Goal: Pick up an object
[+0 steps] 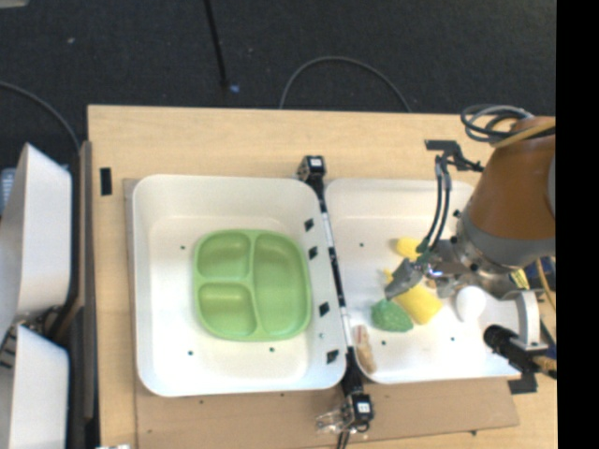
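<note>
Camera view: in the smooth white right-hand bin [374, 213], the metal two-finger gripper [404, 281] hangs over a blocky yellow plastic object [423, 305]; whether its fingers are parted cannot be told. A knobbly green lump [390, 317] touches the yellow object's left. A glossy green divided tray [252, 283] lies in the left bin [159, 279].
</note>
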Tool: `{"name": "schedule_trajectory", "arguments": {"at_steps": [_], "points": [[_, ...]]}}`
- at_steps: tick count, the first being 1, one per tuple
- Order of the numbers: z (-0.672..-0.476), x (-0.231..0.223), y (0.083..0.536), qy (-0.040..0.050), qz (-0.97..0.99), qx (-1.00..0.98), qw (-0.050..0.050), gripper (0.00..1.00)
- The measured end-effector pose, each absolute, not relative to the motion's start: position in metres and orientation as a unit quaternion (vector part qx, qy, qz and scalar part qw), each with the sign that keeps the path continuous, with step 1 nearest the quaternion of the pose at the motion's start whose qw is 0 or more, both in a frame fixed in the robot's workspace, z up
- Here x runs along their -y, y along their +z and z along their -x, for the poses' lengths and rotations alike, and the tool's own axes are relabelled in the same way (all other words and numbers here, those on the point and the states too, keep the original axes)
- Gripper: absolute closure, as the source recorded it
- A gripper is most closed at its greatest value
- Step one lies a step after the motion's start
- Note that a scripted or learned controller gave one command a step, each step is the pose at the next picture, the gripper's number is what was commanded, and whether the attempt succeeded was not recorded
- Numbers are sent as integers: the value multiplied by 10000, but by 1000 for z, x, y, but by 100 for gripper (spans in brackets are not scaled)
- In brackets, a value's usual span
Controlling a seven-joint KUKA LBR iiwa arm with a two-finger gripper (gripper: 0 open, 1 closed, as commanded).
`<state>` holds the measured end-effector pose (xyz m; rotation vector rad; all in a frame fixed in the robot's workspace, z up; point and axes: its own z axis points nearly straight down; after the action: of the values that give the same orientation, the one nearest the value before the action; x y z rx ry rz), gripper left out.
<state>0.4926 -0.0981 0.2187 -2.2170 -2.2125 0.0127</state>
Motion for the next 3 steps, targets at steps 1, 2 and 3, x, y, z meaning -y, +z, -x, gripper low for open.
{"name": "schedule_trajectory", "arguments": {"at_steps": [1, 2, 3], "points": [[-496, 98, 225, -4, 7066, 7076, -9, 0], [-493, 101, 183, 11, 7074, 7068, 6, 0], [-497, 104, 139, 12, 7077, 7065, 8, 0]]}}
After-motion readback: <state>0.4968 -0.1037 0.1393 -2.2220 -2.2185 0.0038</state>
